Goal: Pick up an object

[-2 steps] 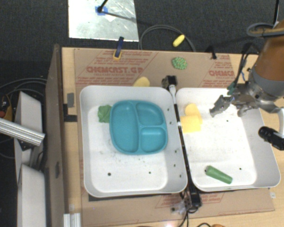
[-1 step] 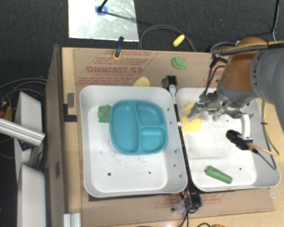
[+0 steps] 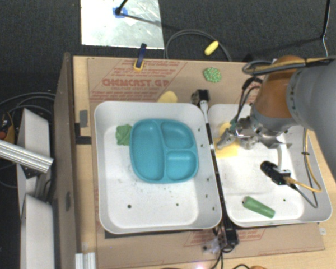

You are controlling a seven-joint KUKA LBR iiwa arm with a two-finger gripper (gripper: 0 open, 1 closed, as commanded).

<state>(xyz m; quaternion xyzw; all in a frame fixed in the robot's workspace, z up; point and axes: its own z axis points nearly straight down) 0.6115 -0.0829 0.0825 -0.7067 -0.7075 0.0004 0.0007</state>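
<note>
Bright even light, faint shadows, sheen on silver sheet (image 3: 122, 15), mildly soft

Claw (image 3: 242, 132) over right bin (image 3: 313, 209), near its far-left corner. Yellow piece (image 3: 228, 150) just left of claw, partly under it. Green stick (image 3: 259, 207) well nearer the camera. Blue plate (image 3: 163, 150) further left, in left bin (image 3: 115, 206); green scrap (image 3: 123, 134) beyond.

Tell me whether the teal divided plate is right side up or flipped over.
Right side up: the teal plate lies flat in the left bin, its three compartments facing up with nothing in them.
</note>
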